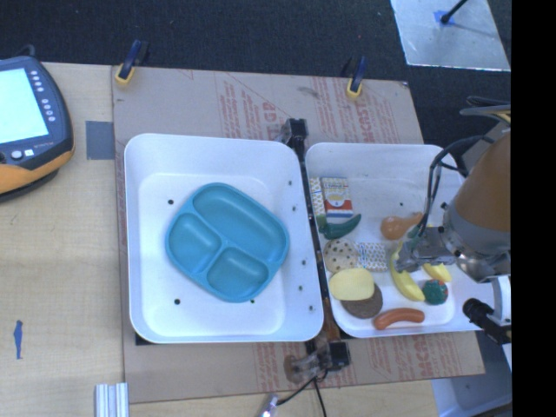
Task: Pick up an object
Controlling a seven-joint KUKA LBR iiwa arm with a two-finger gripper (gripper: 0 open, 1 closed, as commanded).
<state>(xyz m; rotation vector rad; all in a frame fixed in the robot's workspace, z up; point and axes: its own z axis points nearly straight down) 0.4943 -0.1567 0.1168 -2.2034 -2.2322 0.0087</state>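
The gripper [415, 252] hovers over the banana [405, 281] at lower right; its state I cannot tell; descend straight.

two shallow white bins [143, 233], one blue three-compartment plastic tray [227, 241], one yellow toy banana [403, 282], one reddish toy sausage [399, 318], two blue clamps [130, 60].

At the right edge of the frame you see the arm [482, 207]: an orange band above a grey wrist, a black cable [437, 176] looping beside it, metal gripper [415, 254] parts below.
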